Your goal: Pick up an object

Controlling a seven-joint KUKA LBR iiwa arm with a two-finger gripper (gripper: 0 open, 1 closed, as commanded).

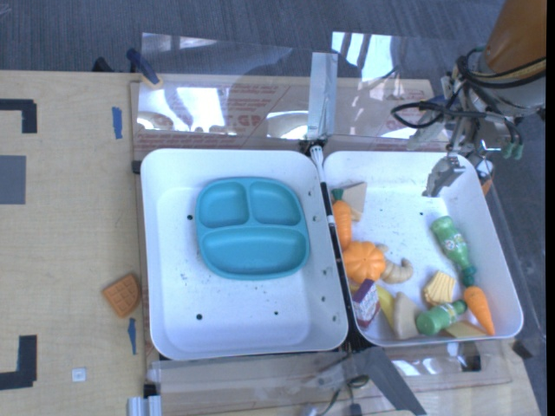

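Observation:
My gripper [444, 177] hangs over the far right part of the right bin [408, 173], and its fingers look open with nothing between them. Below it in that bin lie several toy foods: a green bottle [451, 241], a corn cob [440, 287], a carrot [479, 308], a green vegetable [438, 319], an orange pumpkin [364, 261] and a second carrot [342, 224] along the left wall. The green bottle is the nearest item, a little in front of the gripper.
The left bin [173, 302] holds a blue divided plate [251, 228]. A waffle-like toy [121, 295] lies on the bench left of the bins. Cables [434, 107] hang by the wrist above the right bin's far edge.

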